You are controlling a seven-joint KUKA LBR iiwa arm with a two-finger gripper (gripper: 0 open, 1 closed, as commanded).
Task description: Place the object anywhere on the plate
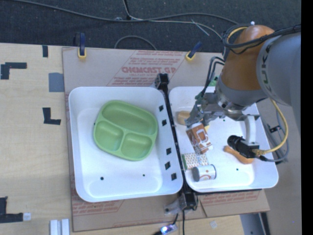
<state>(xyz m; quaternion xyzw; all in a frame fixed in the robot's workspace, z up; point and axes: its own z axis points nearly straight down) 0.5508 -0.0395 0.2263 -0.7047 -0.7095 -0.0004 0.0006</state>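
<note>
A green plate [125,129] with three compartments lies in the left bin [83,180], tilted a little. My gripper [198,117] hangs low over the back left of the right bin [264,180]. Directly under and in front of it lies an orange-brown packet [201,137] with white print. A tan rounded piece [182,116] sits just left of the gripper, by the divider. The gripper's body hides whether anything is between its tips.
In front of the packet lie a pale patterned sachet [194,159] and a small white and orange can [205,172] on its side. An orange curved piece [238,154] rests at the right bin's right side. A black divider rail [168,131] separates the bins.
</note>
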